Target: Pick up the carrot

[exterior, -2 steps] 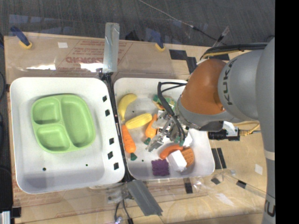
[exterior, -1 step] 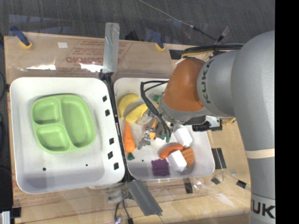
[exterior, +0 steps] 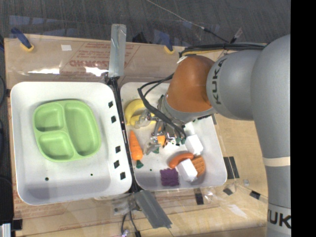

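Note:
The orange carrot [exterior: 135,147] lies lengthwise along the left wall of the right bin [exterior: 215,154], its green tip toward the front. My gripper [exterior: 159,138] hangs over the middle of that bin, just right of the carrot and apart from it. Something small and orange shows at the fingertips, too small to identify. The arm's orange band and grey wrist cover the bin's back right part.
A yellow banana [exterior: 132,110] lies behind the carrot. A purple grape bunch [exterior: 169,177], white blocks [exterior: 193,143] and orange-brown food [exterior: 190,164] sit at the front right. The left bin [exterior: 24,181] bears a green divided plate [exterior: 66,130].

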Controlling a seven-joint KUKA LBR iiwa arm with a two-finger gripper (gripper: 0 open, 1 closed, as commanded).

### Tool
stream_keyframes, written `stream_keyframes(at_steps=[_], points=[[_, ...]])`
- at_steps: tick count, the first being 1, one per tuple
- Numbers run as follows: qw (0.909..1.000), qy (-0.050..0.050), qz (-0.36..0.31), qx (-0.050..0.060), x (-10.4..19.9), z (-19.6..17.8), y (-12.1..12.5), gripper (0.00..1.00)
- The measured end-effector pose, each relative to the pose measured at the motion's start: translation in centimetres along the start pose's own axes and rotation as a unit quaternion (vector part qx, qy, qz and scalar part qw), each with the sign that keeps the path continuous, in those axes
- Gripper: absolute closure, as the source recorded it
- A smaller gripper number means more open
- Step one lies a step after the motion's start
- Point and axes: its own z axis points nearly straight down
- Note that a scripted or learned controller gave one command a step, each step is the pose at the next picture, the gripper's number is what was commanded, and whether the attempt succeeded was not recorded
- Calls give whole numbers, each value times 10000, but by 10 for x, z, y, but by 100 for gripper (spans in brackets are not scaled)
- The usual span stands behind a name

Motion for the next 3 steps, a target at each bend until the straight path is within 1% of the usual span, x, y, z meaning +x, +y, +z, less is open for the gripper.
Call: stream_keyframes(at_steps=[1,2,3], points=[[10000,-10,-36,4,-1,-11,1,100],[9994,-58,336,17,3,-138,0,100],[9994,2,334,6,5,-132,1,0]])
